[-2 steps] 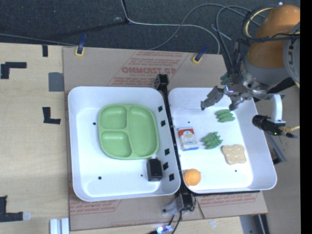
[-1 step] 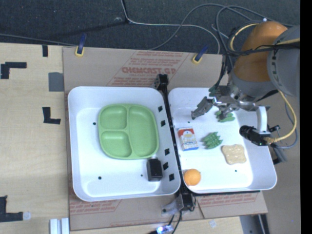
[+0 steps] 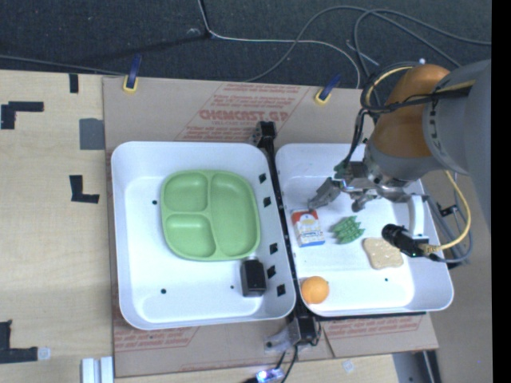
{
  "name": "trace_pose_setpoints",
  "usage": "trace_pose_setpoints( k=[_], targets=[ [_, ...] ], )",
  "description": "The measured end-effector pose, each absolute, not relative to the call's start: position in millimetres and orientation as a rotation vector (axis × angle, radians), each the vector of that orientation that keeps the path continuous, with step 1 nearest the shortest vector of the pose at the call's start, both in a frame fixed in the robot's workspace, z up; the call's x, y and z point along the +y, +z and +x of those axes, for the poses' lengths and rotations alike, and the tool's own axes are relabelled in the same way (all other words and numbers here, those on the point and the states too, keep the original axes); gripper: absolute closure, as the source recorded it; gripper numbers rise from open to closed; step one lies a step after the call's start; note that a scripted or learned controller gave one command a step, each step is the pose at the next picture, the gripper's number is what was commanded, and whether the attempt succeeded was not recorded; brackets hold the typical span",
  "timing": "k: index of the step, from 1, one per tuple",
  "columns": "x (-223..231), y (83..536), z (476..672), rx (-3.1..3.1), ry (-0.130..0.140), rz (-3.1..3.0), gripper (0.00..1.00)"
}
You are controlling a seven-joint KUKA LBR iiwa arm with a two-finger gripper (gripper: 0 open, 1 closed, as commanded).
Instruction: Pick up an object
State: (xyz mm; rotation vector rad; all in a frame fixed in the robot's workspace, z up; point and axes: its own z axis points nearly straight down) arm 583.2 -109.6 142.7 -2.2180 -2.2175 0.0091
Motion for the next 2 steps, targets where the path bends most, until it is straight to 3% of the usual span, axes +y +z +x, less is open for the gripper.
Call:
trace_pose_setpoints(
  k=[1, 2],
  targets=[
    [-109.3, 90.8, 583.4, -2.221, 0.001, -2.223, 0.00],
    [-106.6, 106.1, 586.1, -2.225, -0.010, -2.219, 1.00]
  ],
)
